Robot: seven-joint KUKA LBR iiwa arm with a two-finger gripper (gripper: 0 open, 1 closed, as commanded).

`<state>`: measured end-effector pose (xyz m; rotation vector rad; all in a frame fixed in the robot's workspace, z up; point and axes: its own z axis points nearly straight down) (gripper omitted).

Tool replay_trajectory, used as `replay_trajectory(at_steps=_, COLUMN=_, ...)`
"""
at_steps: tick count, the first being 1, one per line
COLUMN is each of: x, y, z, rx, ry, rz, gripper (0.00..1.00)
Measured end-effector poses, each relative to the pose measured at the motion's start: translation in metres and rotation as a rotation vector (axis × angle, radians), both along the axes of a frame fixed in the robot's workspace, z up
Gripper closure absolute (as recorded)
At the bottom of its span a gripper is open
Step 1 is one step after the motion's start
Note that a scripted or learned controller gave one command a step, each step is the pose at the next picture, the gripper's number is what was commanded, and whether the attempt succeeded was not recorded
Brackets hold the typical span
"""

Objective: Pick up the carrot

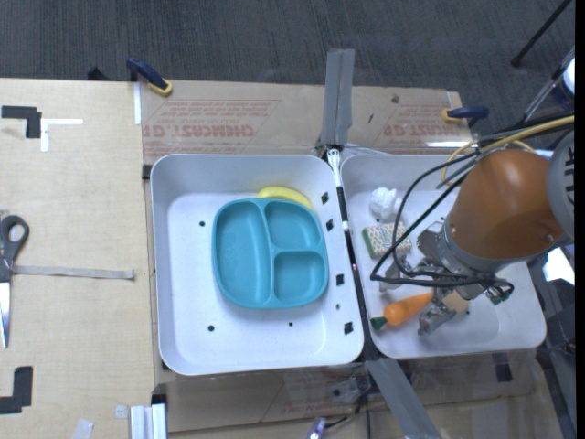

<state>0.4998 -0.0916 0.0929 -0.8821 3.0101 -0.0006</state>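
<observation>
The orange carrot [405, 310] lies near the front left of the right bin [512, 329], its green tip pointing left. The gripper [439, 315] hangs low over the carrot's right end, under the arm's orange band [505, 206]. It is touching or almost touching the carrot. The wrist and cables hide the place where they meet.
A blue divided plate [271, 252] sits in the left bin [183, 273], with a yellow item [285, 193] behind it. A white crumpled object [384, 202] and a green patterned packet [377, 238] lie at the right bin's back left. Scissors [11, 245] rest on the bench at far left.
</observation>
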Motion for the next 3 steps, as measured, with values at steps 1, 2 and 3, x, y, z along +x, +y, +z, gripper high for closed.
replay_trajectory(at_steps=1, x=-0.006, y=-0.011, z=0.0, rx=0.0, ry=0.0, rz=-0.151, gripper=0.0)
replay_trajectory(at_steps=2, x=0.032, y=0.001, z=0.0, rx=0.001, ry=0.0, rz=0.001, gripper=0.0)
replay_trajectory(at_steps=3, x=-0.009, y=-0.013, z=0.0, rx=-0.001, ry=0.001, rz=0.129, gripper=0.0)
